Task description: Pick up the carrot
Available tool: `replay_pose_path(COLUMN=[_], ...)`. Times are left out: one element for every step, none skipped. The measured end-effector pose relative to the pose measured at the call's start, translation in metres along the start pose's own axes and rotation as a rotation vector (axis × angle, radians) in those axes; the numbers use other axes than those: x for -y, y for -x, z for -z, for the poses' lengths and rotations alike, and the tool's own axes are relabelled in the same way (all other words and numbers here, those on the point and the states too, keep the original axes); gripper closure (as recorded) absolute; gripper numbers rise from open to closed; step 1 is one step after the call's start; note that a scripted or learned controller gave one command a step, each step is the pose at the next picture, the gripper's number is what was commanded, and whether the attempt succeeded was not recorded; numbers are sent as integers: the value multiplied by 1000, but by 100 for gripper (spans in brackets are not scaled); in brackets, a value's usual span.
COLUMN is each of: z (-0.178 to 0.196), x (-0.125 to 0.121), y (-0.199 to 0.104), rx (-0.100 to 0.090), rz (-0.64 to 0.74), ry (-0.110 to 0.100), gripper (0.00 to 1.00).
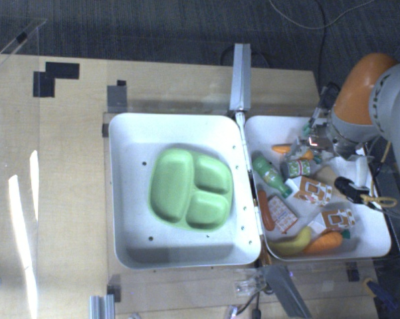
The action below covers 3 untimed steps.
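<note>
Gripper (308, 145) above right bin (383, 247); one carrot (323, 242), one banana (292, 243).

**What the view leaves unclear**

The pincer (305, 146) is a blurred tangle; its grip cannot be read. The arm (379, 105) behind it runs off the right edge. An orange piece (282, 149) just left of the pincer is partly covered, too small to name.
</note>
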State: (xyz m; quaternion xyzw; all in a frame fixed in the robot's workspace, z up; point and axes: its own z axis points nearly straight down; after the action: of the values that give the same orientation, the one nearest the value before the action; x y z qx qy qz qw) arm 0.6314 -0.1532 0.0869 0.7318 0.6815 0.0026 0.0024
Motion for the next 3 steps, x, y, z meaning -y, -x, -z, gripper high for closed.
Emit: replay_pose_path(z=[-1, -3, 3], x=[-19, -34, -32], y=[-15, 15, 16], rx=[0, -7, 0], rz=[-139, -164, -159], ry=[-1, -40, -51], gripper=[0, 0, 100])
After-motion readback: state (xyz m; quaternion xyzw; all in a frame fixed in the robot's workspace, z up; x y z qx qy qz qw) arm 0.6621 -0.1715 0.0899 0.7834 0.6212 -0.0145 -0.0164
